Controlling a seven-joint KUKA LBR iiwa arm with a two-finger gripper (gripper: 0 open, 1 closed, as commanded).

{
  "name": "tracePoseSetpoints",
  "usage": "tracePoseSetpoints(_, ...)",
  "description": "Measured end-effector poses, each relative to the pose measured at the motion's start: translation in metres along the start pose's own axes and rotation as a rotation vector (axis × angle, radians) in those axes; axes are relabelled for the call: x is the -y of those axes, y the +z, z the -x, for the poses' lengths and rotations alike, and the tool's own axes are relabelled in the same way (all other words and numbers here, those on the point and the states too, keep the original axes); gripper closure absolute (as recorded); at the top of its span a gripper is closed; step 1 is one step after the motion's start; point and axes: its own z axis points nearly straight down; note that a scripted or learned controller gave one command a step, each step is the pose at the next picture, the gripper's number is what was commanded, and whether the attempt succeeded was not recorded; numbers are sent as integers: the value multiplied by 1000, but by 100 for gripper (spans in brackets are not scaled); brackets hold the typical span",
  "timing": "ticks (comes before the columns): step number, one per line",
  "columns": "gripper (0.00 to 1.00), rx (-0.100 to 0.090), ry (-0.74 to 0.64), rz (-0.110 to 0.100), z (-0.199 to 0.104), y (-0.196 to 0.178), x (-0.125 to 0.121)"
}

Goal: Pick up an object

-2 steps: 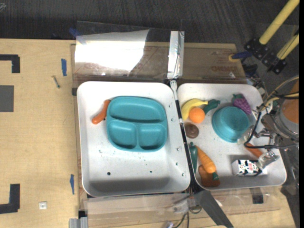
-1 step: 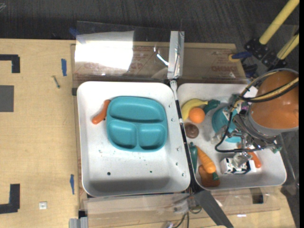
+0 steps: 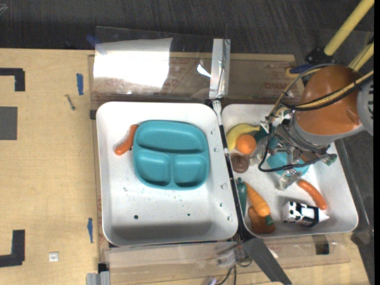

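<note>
We can't tell the state of the end effector: its tip sits low in the right bin, tangled w/ cables and the arm's orange band overhead, so whether it grips anything is unclear. A teal item under it is mostly hidden; we can't name it.

Count, right bin: 1 yellow banana at approx. 10 o'clock, partly covered by 1 orange ball; 1 brown piece just below that; 1 carrot at 7 o'clock, lying over a brown round thing we can't make out; 1 orange-red sausage shape at 4 o'clock; 1 black-and-white toy at 5 o'clock, too small to identify.

Left bin: 1 teal divided plate, 3 compartments, near centre; 1 orange sausage shape touching its 9 o'clock rim.

2 bins total on the tabletop. Clear sheet at 12 o'clock glares white.
</note>
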Motion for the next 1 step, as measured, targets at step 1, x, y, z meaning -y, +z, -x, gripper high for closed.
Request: tracePoseSetpoints(1,100,12,3,-7,4,-14,1)
